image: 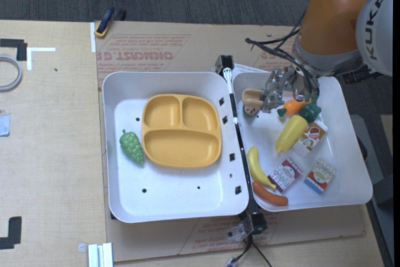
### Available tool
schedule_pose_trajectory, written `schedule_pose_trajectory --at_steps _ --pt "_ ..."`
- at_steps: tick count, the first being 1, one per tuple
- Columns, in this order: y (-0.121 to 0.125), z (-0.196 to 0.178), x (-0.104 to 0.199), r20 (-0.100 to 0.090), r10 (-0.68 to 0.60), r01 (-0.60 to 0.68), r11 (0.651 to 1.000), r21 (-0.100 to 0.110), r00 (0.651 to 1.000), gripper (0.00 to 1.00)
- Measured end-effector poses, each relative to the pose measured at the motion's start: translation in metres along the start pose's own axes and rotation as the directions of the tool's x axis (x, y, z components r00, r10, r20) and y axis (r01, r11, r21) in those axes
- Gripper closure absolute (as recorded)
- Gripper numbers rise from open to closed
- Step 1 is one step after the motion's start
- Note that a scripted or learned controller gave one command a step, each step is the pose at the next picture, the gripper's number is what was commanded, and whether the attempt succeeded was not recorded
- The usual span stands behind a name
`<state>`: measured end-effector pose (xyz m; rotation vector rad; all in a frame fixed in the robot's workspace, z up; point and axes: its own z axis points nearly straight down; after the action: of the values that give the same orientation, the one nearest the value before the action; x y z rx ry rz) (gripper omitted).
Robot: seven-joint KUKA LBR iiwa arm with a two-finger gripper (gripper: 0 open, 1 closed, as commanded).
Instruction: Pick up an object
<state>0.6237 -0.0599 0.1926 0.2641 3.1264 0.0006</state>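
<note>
The hand (278, 92) is hanging low over the right bin (350, 134) at upper right, beside the carrot (294, 107), seemingly lining up a grab; its grip I cannot tell.

Illumination is even, bright and diffuse from overhead. The two shallow white plastic bins (169, 206) show mild glare along their rims. Shadows are soft and short beneath the yellow divided plastic plate (182, 130). Focus is moderately soft throughout, with slight blur at the edges.

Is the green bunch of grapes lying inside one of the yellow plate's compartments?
No, the grapes lie on the left bin's floor, just beside the yellow plate's left edge.
</note>
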Motion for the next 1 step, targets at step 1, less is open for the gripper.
schedule_pose_trajectory --at_steps 1 --pt "-0.0634 0.0576 0.0244 -0.001 -0.089 0.089 0.996 0.0 0.996 1.0"
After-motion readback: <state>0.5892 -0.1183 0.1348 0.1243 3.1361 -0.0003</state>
